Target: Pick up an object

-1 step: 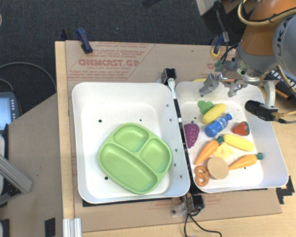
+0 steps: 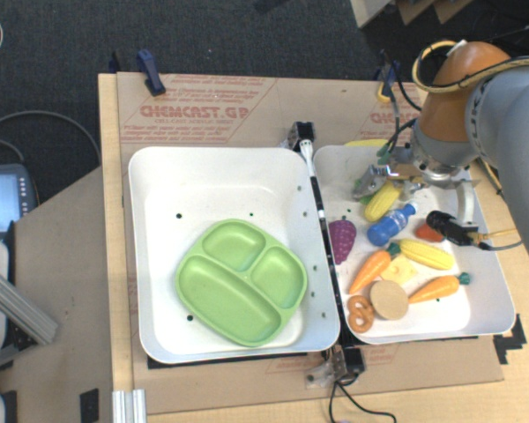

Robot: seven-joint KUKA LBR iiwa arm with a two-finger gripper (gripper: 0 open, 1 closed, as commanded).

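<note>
In the camera view, my end effector [image 2: 383,173] hangs over the far part of the right bin [image 2: 489,311], just above a yellow corn cob [image 2: 381,203] with a bumpy skin. I cannot tell how far it is open, and I see nothing clearly held in it.

The right bin is shallow, white and smooth, with rounded corners. Beside the corn lies a glossy blue bottle [image 2: 391,225], and near the divider a purple bunch of grapes [image 2: 341,239] with a knobbly surface. Toward the near edge lie two orange carrots [image 2: 370,270] [image 2: 438,288], a second ribbed yellow corn [image 2: 428,255], a round tan disc [image 2: 390,300] that looks like wood, and a small brown pretzel [image 2: 360,313].

The left bin [image 2: 159,236] carries a matte light green plate [image 2: 242,281], oval, with three compartments.

The bench [image 2: 212,113] is covered with brown cardboard. Red print on it, at the far edge, reads "CHEMCAST"; the smaller lines are too small to read. A blue clamp [image 2: 150,71] grips the far left corner.
</note>
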